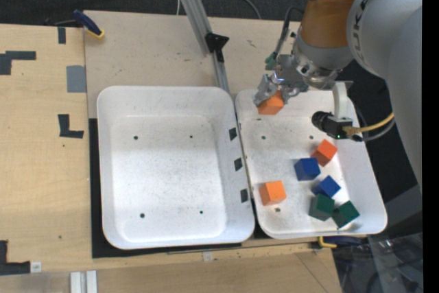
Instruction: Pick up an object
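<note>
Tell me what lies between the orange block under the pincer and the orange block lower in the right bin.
Nothing: the camera view shows bare white bin floor between the upper orange block, at the pincer, and the lower orange block.

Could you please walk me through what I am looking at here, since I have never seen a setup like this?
This is one picture from a camera fixed above a bench, looking down at a slant. The big grey and orange machine on the right is a robot arm; at its end sits a gripper with two fingers for picking things up. On the bench lie two shallow white bins: the left bin and the right bin. In the right bin lie small blocks: an orange block, another orange block, two blue blocks and two dark green blocks. The gripper appears to hold a third orange block, lifted above the right bin's far corner.
</note>
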Motion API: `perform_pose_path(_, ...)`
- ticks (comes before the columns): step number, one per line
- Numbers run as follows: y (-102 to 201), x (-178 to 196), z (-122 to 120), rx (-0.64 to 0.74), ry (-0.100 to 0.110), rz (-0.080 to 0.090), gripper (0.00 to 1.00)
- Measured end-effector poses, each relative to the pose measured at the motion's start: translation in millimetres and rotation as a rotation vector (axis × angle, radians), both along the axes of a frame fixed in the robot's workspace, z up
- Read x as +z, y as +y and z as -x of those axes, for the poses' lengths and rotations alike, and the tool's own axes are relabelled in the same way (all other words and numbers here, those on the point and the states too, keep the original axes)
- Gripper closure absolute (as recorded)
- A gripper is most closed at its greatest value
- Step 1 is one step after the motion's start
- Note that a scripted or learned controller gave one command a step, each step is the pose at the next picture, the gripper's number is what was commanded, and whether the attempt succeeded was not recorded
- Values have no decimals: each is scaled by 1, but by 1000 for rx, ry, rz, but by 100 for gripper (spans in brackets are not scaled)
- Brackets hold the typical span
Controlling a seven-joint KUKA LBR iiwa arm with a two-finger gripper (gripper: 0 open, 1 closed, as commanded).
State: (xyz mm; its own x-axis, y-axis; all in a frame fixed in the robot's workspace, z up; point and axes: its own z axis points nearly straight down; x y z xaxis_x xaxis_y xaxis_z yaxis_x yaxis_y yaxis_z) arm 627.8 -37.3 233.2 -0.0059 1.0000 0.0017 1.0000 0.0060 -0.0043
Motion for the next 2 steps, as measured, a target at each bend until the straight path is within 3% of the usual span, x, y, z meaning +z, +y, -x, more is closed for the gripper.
perform_pose_path(2, 115, -10, 33, 1, 0, 0, 100)
